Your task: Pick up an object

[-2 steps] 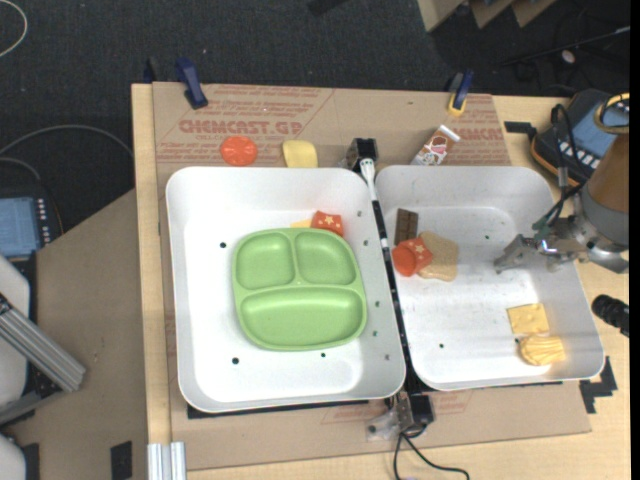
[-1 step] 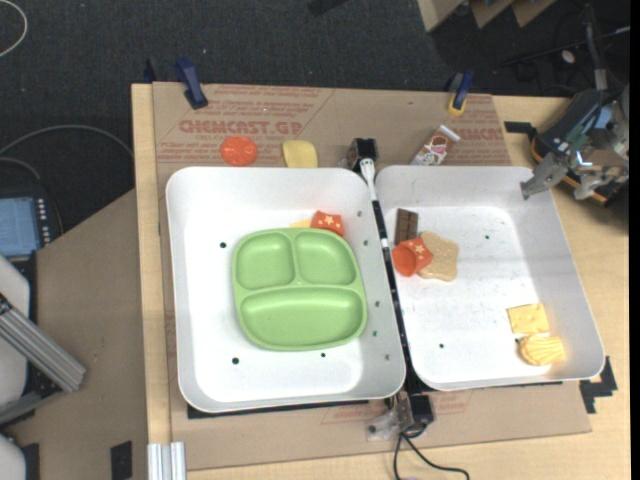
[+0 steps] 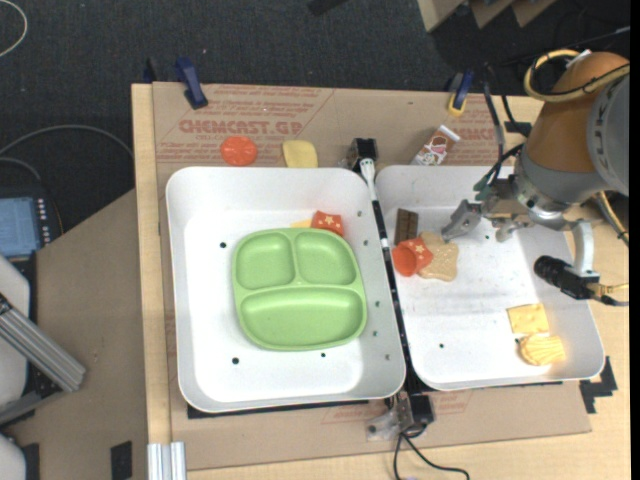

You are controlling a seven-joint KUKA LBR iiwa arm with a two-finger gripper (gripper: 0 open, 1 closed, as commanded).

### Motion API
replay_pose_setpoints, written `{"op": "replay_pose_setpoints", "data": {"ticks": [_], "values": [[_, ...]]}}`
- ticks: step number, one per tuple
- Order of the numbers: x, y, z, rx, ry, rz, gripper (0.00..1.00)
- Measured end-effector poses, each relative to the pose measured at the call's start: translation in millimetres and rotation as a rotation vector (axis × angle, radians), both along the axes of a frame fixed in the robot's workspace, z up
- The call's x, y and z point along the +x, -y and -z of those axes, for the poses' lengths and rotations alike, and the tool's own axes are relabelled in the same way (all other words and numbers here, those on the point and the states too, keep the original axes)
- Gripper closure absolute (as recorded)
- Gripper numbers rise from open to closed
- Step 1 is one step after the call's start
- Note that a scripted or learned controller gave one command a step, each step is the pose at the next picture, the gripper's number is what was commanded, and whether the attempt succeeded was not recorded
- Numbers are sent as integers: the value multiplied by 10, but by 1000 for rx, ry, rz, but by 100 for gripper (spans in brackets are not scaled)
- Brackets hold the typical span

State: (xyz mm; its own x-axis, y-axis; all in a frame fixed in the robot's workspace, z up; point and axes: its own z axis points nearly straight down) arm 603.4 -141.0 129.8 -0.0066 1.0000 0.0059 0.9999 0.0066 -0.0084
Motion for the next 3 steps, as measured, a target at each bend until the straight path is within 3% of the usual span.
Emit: {"op": "replay_pose_setpoints", "data": {"ticks": [1,2,3], "values": [[-513,-306,465,-2,4,8,0],[-489,-285,348,-7,11,8,100],[-413,-920,-612,-4,20,-1,100]]}}
